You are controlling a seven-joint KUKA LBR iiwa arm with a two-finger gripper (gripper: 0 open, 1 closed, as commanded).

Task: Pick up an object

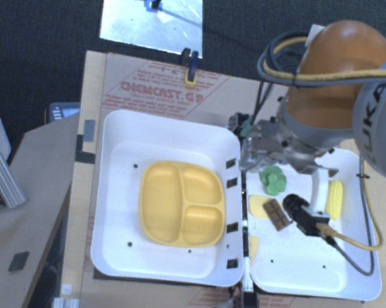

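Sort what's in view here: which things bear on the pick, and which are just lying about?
Belong to the job:
- claw, low over the right bin
- green object, directly beside the claw
- brown block
- yellow corn-like piece

Just lying about:
- yellow divided plate in the left bin
- clamp on the board behind the bins

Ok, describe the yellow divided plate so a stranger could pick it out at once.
Start at the two white bins side by side and take the left bin, the one away from the arm. The yellow divided plate lies flat near its middle. It is a rounded yellow dish with three compartments, far larger than the small green, brown and yellow items in the right bin.
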